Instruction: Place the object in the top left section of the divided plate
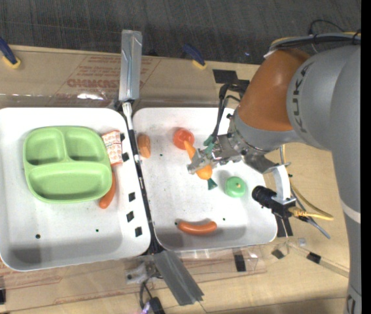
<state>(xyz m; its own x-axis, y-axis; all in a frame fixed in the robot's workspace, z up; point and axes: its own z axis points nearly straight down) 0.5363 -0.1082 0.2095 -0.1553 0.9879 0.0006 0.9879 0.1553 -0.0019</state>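
Orange carrot (pixel 203 171) with green tip, clamped in gripper (pixel 201 165) over right bin (pixel 172 120)

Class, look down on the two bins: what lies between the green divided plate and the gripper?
In the camera view, between the plate and the gripper lie a small packet, the bins' shared rim and an orange piece.

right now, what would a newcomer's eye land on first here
The grey arm with its orange band fills the right side, its gripper low over the right bin by an orange toy. The bright green divided plate stands out in the left bin.
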